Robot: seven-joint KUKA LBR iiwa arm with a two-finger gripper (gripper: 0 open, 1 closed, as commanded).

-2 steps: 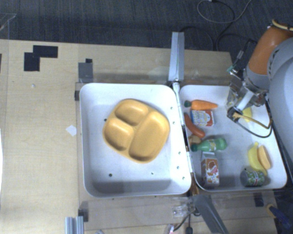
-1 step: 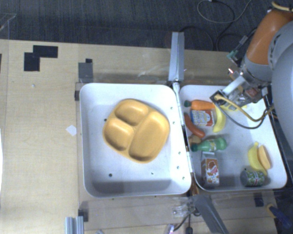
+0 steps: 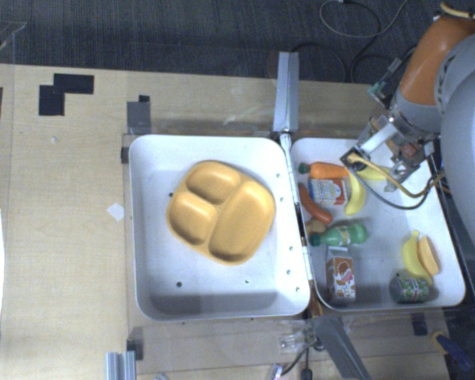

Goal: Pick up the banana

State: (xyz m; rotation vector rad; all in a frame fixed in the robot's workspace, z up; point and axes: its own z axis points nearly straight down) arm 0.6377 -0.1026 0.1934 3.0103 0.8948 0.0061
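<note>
A yellow banana lies curved in the right bin, against the right side of a small juice pouch. My gripper hangs over the upper part of that bin, just above and to the right of the banana's top end. Its tip is hidden by its own body. I see nothing held in it.
The right bin also holds a carrot, a red-orange sausage, a green bottle, a small carton, a dark can and a yellow bun with a sausage. The left bin holds a yellow three-part dish.
</note>
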